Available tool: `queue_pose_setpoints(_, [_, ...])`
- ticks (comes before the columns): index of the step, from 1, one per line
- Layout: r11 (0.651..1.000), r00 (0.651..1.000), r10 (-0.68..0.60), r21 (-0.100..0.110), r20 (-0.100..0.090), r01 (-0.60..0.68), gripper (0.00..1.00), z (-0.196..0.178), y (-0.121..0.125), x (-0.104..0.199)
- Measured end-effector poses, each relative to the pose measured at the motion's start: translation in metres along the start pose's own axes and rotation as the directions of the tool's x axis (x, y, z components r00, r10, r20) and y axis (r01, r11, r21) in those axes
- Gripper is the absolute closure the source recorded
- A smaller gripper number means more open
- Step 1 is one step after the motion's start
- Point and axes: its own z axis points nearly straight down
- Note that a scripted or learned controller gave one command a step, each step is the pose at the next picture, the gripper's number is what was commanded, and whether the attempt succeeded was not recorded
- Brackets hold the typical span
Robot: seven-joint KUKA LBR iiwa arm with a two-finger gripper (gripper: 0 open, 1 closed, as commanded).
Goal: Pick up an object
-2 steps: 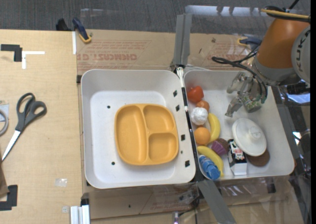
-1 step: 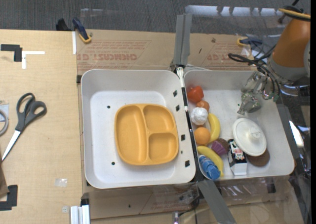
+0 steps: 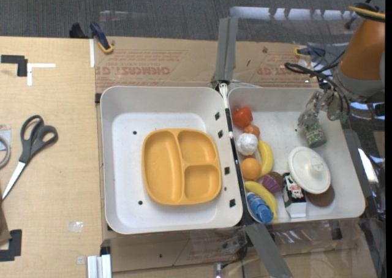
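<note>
We're up over the far right corner of the right bin with our gripper, and something small and greenish sits right at its tip — whether that is part of the claw or an object we cannot tell, and we cannot tell how the claw stands either. The danger from here: everything graspable is packed tight along the bin's left wall, so a blind drop could wedge between neighbours and come up with nothing. The tomato lies nearest, off toward the far left corner; below it the white ball, the orange and the banana crowd together. The white lid lies just nearside of the claw, flat and wide, so it looks likely to slip.
</note>
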Motion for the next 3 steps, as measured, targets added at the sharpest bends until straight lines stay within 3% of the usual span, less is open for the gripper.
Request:
queue_pose_setpoints(1, [1.0, 1.0, 0.009, -0.001, -0.007, -0.009, 1.0, -0.08, 0.028, 0.024])
queue_pose_setpoints(2, [0.981, 0.981, -0.193, -0.002, -0.009, 0.193, 1.0, 0.011, 0.0, 0.013])
queue_pose_setpoints(3, [0.978, 0.978, -0.207, -0.003, -0.006, 0.207, 1.0, -0.117, 0.036, 0.012])
